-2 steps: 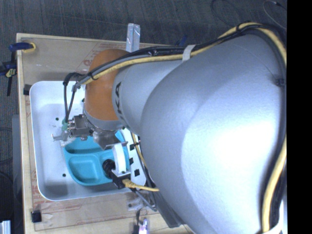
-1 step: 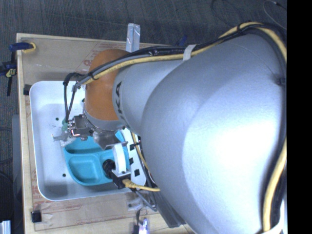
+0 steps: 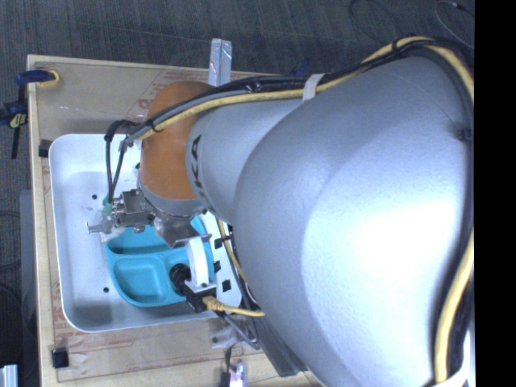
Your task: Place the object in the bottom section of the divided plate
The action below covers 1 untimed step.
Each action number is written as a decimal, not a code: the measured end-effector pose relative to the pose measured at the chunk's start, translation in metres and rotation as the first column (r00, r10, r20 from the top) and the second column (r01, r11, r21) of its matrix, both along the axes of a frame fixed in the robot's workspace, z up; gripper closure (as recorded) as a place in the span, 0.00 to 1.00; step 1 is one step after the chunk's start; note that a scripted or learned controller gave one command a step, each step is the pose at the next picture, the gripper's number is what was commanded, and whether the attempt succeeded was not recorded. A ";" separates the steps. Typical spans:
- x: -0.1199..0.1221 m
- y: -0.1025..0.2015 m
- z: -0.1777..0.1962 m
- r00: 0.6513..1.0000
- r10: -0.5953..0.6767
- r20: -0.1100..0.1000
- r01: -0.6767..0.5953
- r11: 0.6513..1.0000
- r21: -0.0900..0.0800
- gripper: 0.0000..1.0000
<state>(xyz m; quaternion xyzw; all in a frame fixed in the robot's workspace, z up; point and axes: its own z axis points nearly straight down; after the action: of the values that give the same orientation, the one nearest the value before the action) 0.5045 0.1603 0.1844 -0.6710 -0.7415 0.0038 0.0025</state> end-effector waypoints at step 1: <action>0.000 0.000 0.000 1.000 0.000 0.000 0.000 1.000 0.000 0.00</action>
<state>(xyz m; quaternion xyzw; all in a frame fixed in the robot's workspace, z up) 0.5045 0.1603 0.1844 -0.6709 -0.7415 0.0038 0.0026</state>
